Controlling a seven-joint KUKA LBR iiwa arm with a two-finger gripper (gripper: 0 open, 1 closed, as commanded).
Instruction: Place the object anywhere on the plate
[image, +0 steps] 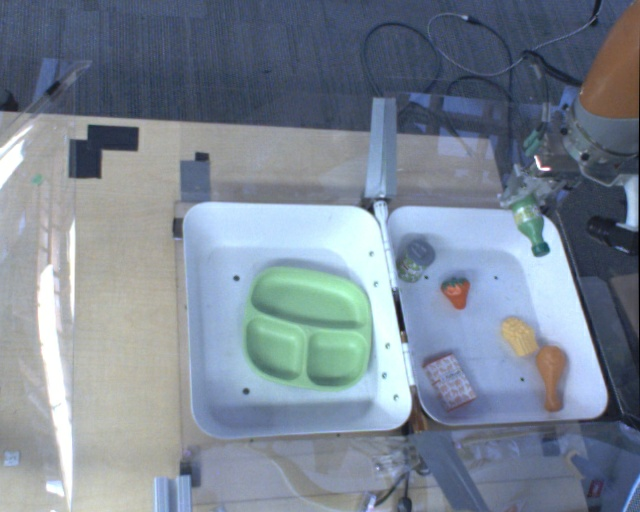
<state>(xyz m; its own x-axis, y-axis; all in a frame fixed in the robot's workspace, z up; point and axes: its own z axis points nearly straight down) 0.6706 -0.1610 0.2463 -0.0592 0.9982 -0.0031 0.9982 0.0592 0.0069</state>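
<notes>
While the grey arm (610, 95) with its orange band is seen at the upper right, above the far right corner of the right bin (590, 395), the gripper (524, 190) is closed on the neck of a green bottle (531, 228), which hangs tilted over that bin's far right rim with its cap end toward the fingers. Everything else is placed here relative to the green plate (305, 325), a three-compartment tray that lies flat in the middle of the left bin (210, 330), with one long section on its far side and two smaller sections on its near side. The right bin is set just to the right of the plate's bin, the two touching along a shared edge. A patterned pink-and-white block (449, 379) is found right of the plate, near the front left of the right bin. An orange drumstick (551, 373) is seen farther right, by the front right corner. A grey-green can (413, 257) lies right of the plate and slightly beyond it. A yellow corn piece (518, 336) rests just beside the drumstick. A small strawberry (456, 291) sits between can and corn.
</notes>
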